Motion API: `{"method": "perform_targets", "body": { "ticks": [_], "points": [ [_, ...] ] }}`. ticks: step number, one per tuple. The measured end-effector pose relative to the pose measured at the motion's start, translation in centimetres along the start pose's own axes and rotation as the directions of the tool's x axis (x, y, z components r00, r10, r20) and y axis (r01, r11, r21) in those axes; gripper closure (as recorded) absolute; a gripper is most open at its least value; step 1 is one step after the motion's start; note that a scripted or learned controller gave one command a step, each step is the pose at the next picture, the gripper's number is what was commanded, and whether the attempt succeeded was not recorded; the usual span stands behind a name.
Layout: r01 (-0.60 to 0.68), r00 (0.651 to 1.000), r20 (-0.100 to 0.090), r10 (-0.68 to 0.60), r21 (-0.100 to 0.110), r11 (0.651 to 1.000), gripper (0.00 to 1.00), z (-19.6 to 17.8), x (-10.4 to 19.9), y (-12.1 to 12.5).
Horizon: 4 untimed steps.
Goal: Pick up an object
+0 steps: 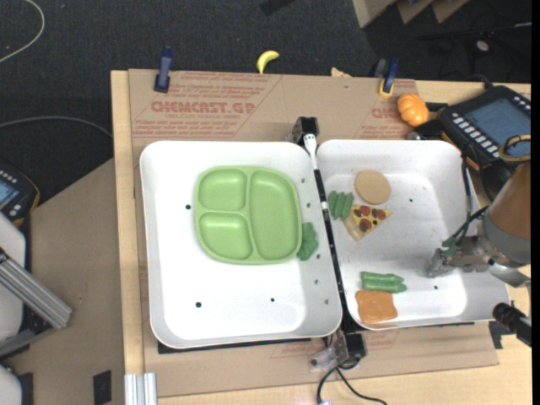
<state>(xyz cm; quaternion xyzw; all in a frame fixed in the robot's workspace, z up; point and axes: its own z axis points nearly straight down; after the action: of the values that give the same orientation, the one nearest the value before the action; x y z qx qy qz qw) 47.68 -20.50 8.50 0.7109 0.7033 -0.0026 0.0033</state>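
The right bin [422, 201] holds a tan round cookie [372, 186], a toy pizza slice [368, 219], a small green leafy piece [340, 203], a green pod [384, 282] and an orange slab [376, 305]. My gripper [440, 262] hangs low over the right part of this bin, near its floor. It is about a hand's width right of the green pod and touches none of the objects. The left bin [169, 251] holds a green divided plate [249, 213], with a green piece [308, 241] lying against the plate's right edge.
A black divider [321, 201] runs between the bins. Behind them, a yellow banana [267, 59], an orange toy fruit [413, 109] and two blue clamps [163, 70] [388, 76] sit on the cardboard. A control pendant [489, 125] lies at the right.
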Motion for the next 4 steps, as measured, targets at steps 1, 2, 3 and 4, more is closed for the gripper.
{"method": "perform_targets", "body": {
  "ticks": [1, 2, 3, 4],
  "points": [
    [0.009, 1.000, -0.005, -0.009, -0.003, 1.000, 1.00, -1.0, 0.8, 0.3],
    [0.008, 1.000, -0.005, -0.008, -0.001, 1.000, 1.00, 0.1, -2.0, 0.7],
    [0.010, 1.000, -0.005, -0.010, -0.004, 1.000, 1.00, -1.0, -1.9, 0.7],
    [0.009, 1.000, -0.003, -0.009, -0.006, 1.000, 1.00, -2.0, -1.9, 0.8]
  ]
}}
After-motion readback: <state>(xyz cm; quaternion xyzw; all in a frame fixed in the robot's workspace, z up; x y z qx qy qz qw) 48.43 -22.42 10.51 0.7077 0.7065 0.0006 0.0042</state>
